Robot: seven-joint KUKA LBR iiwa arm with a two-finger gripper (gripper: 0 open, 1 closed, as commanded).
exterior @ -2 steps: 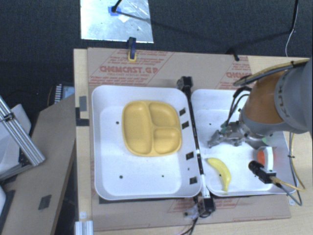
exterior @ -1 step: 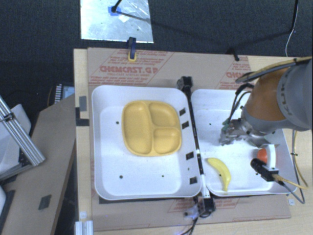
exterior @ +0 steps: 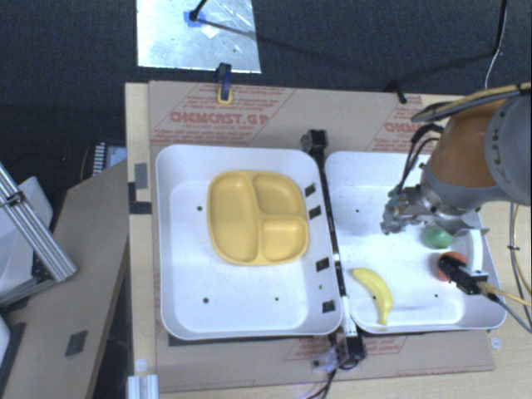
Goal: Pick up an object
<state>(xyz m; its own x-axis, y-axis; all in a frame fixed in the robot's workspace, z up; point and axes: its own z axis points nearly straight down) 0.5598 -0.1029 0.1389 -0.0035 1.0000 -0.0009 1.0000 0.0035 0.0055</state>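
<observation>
The end effector (exterior: 397, 216) is seen low over the right bin (exterior: 366, 181), hanging beneath the grey arm (exterior: 482, 156); whether it is spread or closed cannot be told from this angle, and nothing is seen held in it. Three candidates are laid out in that bin. A banana (exterior: 376, 292) is found near the front rim, close to the divider (exterior: 328, 223), well apart from the end effector. A green ball (exterior: 435, 238) is tucked just beside the wrist, partly hidden. An orange object (exterior: 450, 264) is lodged near the right wall.

The banana is judged light, fairly firm but bruisable, with smooth skin; a hold across its thick middle would be favoured, not the tapering ends. The green ball is likely to roll if nudged.

Room is judged generous around the banana on the bin floor, though the front rim and divider are close by. The yellow divided plate (exterior: 256, 216) is left alone in the left bin (exterior: 179, 248) on the table (exterior: 274, 110).
</observation>
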